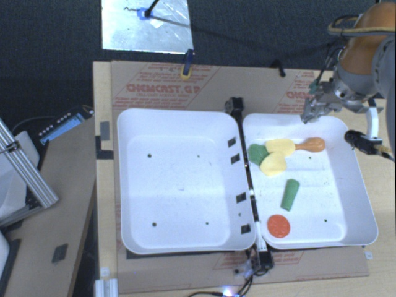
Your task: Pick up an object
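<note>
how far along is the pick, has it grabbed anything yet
Done: nothing looks picked. The green cylinder, orange disc, yellow pieces and orange-tipped piece all lie in the right bin.

In hand: the pincer sits above that bin's far rim, with no object seen between its fingers.

Left: descend onto one object, close on it and lift.

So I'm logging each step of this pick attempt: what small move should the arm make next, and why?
Probably lower toward the orange object: the gripper hangs above the right bin's far rim, holding nothing, and that piece lies just below it.
</note>
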`<state>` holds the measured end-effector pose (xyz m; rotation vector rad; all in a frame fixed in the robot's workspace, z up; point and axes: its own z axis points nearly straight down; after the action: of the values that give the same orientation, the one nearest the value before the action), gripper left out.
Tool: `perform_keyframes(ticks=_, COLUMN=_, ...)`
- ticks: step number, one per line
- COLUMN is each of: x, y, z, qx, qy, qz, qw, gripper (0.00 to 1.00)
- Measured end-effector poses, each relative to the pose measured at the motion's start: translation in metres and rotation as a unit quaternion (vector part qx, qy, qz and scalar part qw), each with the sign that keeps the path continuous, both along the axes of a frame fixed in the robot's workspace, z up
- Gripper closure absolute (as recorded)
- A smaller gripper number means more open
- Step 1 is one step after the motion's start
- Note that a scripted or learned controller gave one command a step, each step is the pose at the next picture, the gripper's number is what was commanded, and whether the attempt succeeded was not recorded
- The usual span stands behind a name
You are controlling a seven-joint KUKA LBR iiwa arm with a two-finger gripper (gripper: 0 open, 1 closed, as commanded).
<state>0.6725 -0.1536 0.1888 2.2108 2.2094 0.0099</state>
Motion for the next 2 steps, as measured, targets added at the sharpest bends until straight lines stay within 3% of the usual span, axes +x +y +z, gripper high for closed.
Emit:
perform_keyframes(ticks=1, x=-0.005, y=0.055, z=0.124, qx=0.0031, qy=-0.001, qz=0.006, qw=1.0, gripper=1.0)
perform_keyframes(ticks=2, x=-0.004, y=0.135, z=0.045, qx=0.0049, qy=0.009, qz=0.006, qw=0.9999, gripper=1.0)
